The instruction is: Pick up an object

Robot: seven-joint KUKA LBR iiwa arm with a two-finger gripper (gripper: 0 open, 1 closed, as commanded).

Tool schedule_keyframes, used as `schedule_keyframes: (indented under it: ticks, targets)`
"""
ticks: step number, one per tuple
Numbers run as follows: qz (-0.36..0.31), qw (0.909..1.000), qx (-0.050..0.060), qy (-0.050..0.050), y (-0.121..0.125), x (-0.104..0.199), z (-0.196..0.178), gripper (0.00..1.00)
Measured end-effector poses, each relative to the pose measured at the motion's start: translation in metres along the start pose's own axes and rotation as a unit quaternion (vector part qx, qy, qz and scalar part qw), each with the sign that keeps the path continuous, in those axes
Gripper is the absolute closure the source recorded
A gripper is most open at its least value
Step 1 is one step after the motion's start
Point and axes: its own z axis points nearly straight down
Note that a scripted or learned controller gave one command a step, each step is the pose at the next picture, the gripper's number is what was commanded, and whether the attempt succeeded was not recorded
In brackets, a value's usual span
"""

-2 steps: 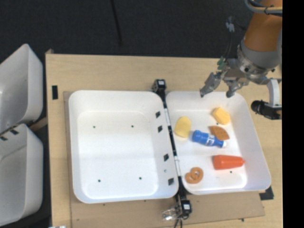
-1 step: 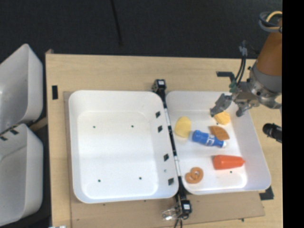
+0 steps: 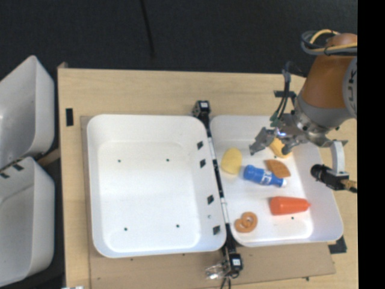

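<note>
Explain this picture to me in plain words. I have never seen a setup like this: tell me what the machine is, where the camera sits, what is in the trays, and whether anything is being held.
One camera looks down at a slant on a wooden bench. On it sit two shallow white bins side by side, the left bin and the right bin.

The grey and orange shape at the right is a robot arm. Its tip is a two-finger gripper, which hangs over the back of the right bin, fingers spread. A small yellow piece shows between them, but I cannot tell if it is gripped.

In the right bin lie a yellow lump, a blue bottle, a brown piece, an orange cone and an orange ring.
</note>
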Motion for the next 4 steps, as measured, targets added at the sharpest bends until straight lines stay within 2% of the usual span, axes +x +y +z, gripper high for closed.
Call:
schedule_keyframes:
  ticks: [1,2,3,4]
  targets:
    - [0.002,1.0,0.001,0.0,-0.021,-0.027,0.06,0.0]
    - [0.005,1.0,0.002,-0.001,-0.093,-0.089,0.118,0.0]
    - [-0.002,1.0,-0.004,0.0,-0.033,-0.043,0.114,0.0]
    - [0.0,1.0,-0.004,-0.001,-0.015,-0.056,0.095,0.0]
